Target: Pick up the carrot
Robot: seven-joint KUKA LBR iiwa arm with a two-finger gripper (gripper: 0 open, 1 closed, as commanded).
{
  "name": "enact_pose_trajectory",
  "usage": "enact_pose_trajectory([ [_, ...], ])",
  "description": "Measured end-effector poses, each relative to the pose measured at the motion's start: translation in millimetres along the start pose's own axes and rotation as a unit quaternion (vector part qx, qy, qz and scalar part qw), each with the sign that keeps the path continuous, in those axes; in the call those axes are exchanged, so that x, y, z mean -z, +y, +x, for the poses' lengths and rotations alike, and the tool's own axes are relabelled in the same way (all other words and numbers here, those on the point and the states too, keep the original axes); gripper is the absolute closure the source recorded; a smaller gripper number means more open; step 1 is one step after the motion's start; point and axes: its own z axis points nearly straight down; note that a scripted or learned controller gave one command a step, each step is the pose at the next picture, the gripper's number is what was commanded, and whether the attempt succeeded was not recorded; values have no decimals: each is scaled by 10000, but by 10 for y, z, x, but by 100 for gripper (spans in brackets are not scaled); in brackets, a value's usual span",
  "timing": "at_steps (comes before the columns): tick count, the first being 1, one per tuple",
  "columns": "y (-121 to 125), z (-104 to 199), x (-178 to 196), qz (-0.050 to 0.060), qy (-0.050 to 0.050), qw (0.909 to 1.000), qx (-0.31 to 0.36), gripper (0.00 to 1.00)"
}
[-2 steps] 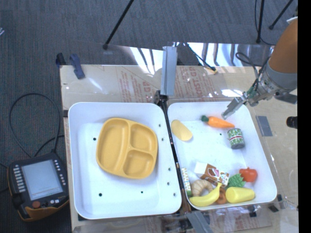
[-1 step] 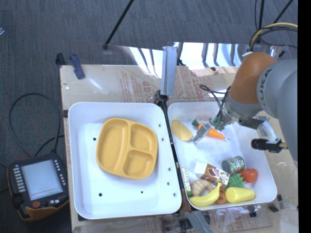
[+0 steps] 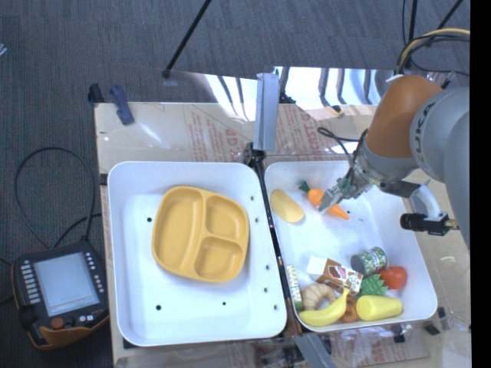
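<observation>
The carrot (image 3: pixel 315 196) is a small orange toy with a green top. It lies on the floor of the right white bin (image 3: pixel 399 228), in the bin's upper left part. My gripper (image 3: pixel 333 199) reaches in from the right and sits right over the middle of the carrot. An orange end shows on each side of it, the pointed tip at the lower right. The gripper's tip hides the carrot's middle, and the carrot seems to rest on the bin floor.
A pale yellow slice (image 3: pixel 286 205) lies just left of the carrot. Along the bin's front sit a can (image 3: pixel 370 261), a tomato (image 3: pixel 394 277), a banana (image 3: pixel 331 311), a croissant (image 3: pixel 316 294) and a brown packet (image 3: pixel 337 273). The left bin (image 3: pixel 130 282) holds a yellow divided plate (image 3: pixel 201 233).
</observation>
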Motion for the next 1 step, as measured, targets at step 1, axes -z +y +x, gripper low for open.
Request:
enact_pose_trajectory([
  [1, 172, 566, 775, -33, -15, 9997, -230, 100],
])
